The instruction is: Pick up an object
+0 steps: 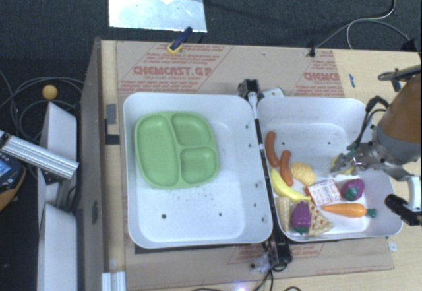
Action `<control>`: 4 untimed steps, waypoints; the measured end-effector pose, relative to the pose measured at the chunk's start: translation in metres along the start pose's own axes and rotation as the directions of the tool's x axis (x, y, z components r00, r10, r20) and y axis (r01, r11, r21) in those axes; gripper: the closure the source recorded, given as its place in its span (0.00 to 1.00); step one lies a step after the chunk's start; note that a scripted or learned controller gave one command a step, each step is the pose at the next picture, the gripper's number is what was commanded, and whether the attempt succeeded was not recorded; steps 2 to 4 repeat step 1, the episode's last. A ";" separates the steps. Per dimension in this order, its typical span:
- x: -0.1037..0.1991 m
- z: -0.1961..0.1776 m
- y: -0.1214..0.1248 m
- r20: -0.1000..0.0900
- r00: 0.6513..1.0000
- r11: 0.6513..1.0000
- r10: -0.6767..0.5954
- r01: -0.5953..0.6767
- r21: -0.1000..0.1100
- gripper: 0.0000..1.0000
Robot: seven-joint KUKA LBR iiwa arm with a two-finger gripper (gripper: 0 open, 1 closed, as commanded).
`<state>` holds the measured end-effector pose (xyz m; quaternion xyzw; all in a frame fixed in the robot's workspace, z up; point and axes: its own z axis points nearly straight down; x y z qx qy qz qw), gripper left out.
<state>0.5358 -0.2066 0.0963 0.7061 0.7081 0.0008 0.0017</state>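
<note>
Gripper (344, 161), finger state not readable, low in right bin (310, 111) just above the toy-food heap. Nearest pieces, i.e. red-white packet (324, 191), carrot (344, 210) & purple fruit (352, 189), lie touching. Risk: a descent w/ toys this crowded could nudge neighbours or clip two at once; green plate (176, 149) sits apart in left bin (198, 224).

Toy food lies heaped in the right bin's (310, 118) near corner: two sausages (271, 148), a banana (287, 187), a carrot (344, 210), a purple eggplant (301, 215), a pizza slice (321, 223)

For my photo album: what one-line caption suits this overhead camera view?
Robot gripper hovers over toy food in the right bin; a green divided plate sits in the left bin.
</note>
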 end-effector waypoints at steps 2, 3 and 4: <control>0.084 -0.066 0.002 -0.002 1.000 1.000 -0.002 0.002 0.000 1.00; 0.084 -0.066 0.002 -0.002 1.000 1.000 -0.002 0.002 0.000 1.00; 0.084 -0.066 0.002 -0.002 1.000 1.000 -0.002 0.002 0.000 1.00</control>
